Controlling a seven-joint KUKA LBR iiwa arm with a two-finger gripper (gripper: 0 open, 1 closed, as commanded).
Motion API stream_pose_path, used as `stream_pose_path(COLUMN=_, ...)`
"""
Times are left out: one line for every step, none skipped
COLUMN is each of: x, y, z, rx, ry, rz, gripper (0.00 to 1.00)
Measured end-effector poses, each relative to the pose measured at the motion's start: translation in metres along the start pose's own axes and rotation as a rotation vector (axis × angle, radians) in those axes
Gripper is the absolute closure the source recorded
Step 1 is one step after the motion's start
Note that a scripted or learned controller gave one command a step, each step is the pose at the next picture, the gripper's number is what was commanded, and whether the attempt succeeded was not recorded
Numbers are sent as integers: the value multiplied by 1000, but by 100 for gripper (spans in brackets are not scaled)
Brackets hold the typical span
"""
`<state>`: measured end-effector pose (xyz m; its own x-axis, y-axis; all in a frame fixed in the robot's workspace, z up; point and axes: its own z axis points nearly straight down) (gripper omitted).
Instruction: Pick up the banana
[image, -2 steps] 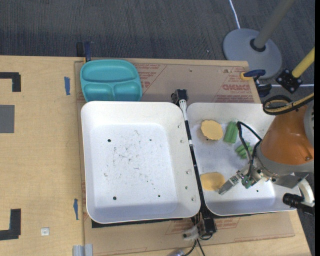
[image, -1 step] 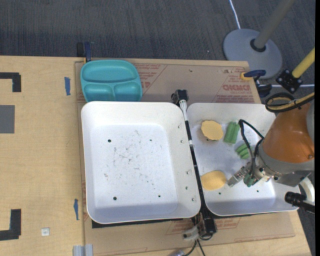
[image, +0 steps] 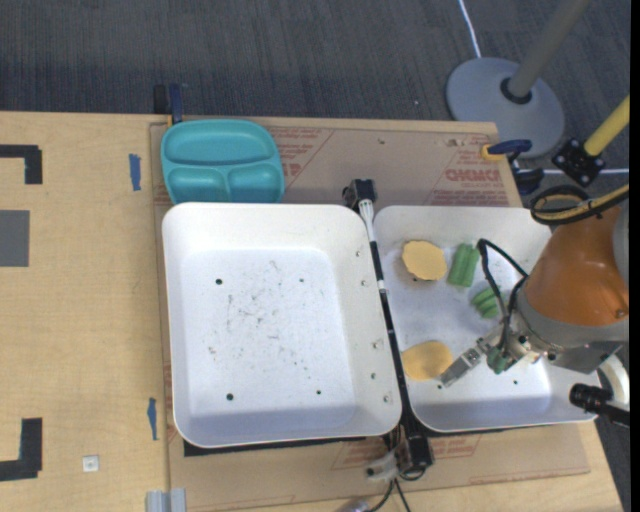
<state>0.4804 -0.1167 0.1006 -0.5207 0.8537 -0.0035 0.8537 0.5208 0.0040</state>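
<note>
Lying in the right bin (image: 520, 410), near-left, the banana (image: 426, 359) looks light and soft; you'd pinch it mid-body. The gripper (image: 462, 367), just beside it, has fingers slightly apart.

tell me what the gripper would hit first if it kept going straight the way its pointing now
The gripper points toward the left and slightly down the view, and the yellow piece in the right bin lies right at its tip, so it would likely meet that first. How high the tip sits above it is unclear.
</note>
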Motion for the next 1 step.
stream_pose_path(x=-6, y=-3, z=15, rx=2, ry=9, rz=772, gripper=0)
